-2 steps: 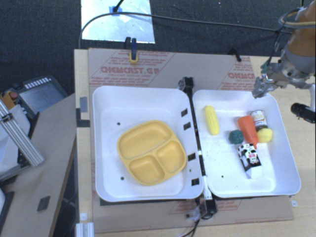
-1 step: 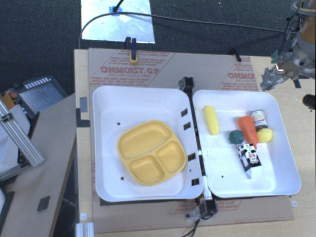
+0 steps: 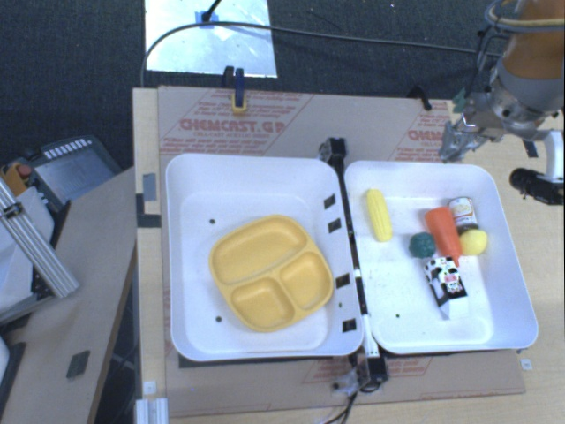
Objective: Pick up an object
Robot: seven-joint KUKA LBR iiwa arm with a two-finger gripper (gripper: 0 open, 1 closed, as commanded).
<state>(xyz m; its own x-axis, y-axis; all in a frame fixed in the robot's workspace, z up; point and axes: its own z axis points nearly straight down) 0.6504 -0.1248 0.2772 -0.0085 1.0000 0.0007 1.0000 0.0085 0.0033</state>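
Two white bins are carried side by side on the desk. Above the right bin's (image 3: 508,237) far rim the gripper (image 3: 458,141) is poised; its state cannot be told. Nearest lies the corn cob (image 3: 379,215), lengthwise away from the camera.

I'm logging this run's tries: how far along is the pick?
Nothing looks picked yet. The gripper hangs above the right bin's far edge, away from the toys. The corn, carrot, lemon and milk carton all lie in that bin. Descending, grasping and lifting remain.
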